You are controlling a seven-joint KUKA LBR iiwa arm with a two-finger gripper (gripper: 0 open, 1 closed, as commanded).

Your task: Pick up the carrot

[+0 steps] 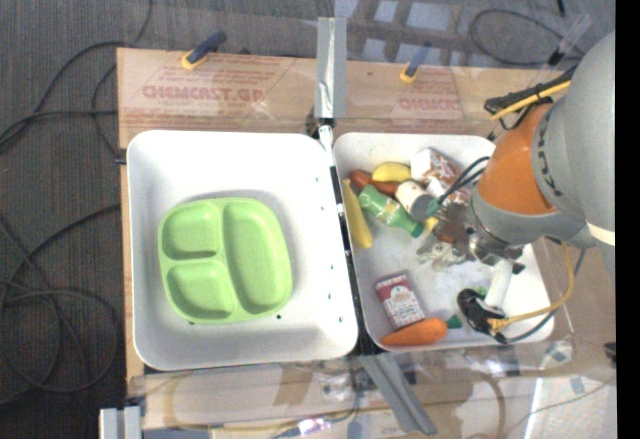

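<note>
The carrot (pixel 414 332) lies at the front edge of the right bin (pixel 530 327), just beside a small red box (pixel 399 299). The tool (pixel 446 235) hangs over the bin's middle, near a green bottle (pixel 388 210) and a banana (pixel 391 171); whether it's open or closed, I can't tell. A green divided plate (pixel 226 258) sits in the left bin (pixel 150 167).
</note>
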